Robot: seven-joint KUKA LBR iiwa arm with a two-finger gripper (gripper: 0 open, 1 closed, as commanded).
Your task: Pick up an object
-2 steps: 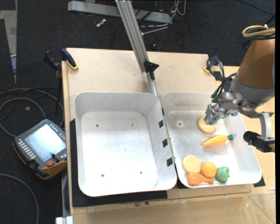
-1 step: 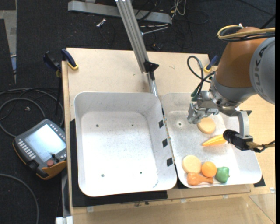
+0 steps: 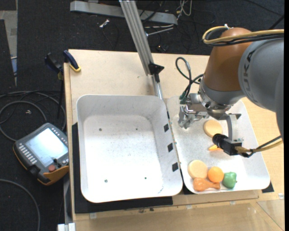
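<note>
Wood, pale and bare, forms the bench [image 3: 113, 72] that carries two shallow white bins side by side. At the near end of the right bin [image 3: 250, 169] four pieces of toy food crowd together: a pale round disc [image 3: 197, 168], an orange ball [image 3: 215, 173] touching it, a green piece [image 3: 229, 179] just beside the ball, and an orange-brown lump [image 3: 204, 184] against the near rim. The left bin [image 3: 122, 153] has a white floor peppered with fine dark specks, and small black tabs [image 3: 170, 146] sit along the wall where the two bins meet. Off the bench to the left, a handheld controller [image 3: 43, 153] with a pale screen lies on the dark floor among looping cables [image 3: 18, 113]. Farther back in the right bin lies a pale yellow oval [image 3: 211, 128]. Just beside it, towards the left bin, the gripper [image 3: 184, 123] hangs low over the bin floor; whether it is spread or closed cannot be told. The grey arm [image 3: 266, 72] above it comes in from the right. Behind the bins a slanted metal pole [image 3: 140, 40] rises from the bench, a blue and yellow clamp [image 3: 68, 61] grips the far left corner, and beyond lies more dark floor with a grey rail [image 3: 122, 11] and tangled wires.
</note>
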